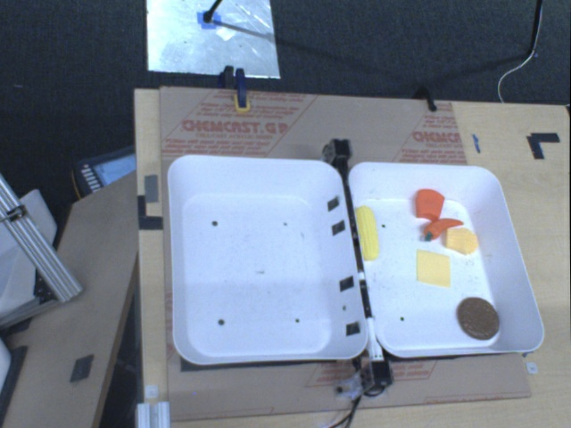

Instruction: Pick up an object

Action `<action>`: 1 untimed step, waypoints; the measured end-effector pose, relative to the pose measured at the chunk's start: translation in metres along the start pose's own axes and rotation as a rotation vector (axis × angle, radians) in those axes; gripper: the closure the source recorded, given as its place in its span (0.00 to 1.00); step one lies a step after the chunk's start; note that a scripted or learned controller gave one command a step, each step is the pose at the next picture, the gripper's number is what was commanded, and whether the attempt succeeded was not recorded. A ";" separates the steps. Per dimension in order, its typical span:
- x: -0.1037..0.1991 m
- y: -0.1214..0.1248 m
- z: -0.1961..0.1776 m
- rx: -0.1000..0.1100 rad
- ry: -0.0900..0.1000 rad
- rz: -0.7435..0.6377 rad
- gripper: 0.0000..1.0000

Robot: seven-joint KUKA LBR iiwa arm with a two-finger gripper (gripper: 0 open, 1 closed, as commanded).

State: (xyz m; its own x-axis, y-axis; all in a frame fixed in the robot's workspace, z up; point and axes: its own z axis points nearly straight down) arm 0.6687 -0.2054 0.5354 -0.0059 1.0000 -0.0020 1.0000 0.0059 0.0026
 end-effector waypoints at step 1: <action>0.000 0.000 0.000 0.000 0.000 0.000 1.00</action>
